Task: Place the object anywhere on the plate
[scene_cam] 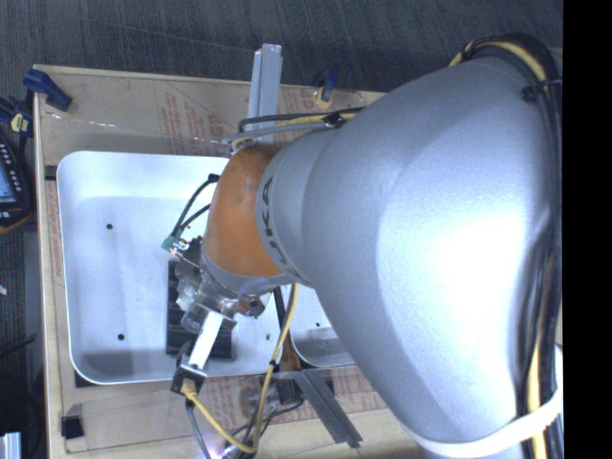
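My grey arm (411, 256) with its orange band (239, 218) reaches from the right and covers most of the bench. My gripper (194, 321) hangs low over the near right part of the left white bin (105, 256), close to the bin's floor. It appears as a dark block with a pale bar slanting down toward the bin's front wall. The arm hides whatever lies beneath the wrist and to its right.
A sliver of the right bin's rim (320, 350) peeks out under the arm. Yellow and black cables (273, 390) trail near the bench's front edge. A blue clamp (46, 86) sits at the far left corner of the cardboard base.
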Robot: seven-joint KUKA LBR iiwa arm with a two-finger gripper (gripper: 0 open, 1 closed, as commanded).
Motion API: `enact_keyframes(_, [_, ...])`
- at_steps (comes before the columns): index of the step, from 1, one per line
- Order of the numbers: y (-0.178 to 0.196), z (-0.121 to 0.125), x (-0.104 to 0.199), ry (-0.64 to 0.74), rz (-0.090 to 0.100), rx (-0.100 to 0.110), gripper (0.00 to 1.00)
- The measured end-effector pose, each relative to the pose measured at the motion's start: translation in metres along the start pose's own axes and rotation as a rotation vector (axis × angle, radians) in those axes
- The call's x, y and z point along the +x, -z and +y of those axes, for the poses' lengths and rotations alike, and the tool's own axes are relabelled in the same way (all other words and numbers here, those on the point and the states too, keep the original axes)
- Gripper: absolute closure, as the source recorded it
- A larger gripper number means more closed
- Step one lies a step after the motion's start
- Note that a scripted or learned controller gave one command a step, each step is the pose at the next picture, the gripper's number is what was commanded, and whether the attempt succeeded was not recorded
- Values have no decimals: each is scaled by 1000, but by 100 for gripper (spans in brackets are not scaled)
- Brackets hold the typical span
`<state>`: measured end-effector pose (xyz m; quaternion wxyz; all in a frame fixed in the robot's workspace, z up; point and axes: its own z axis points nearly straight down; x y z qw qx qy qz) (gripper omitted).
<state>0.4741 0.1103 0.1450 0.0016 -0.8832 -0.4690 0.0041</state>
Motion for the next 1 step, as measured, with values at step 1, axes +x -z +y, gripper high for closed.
enact_keyframes(1, [61,31,-43,-138,4,-4,100])
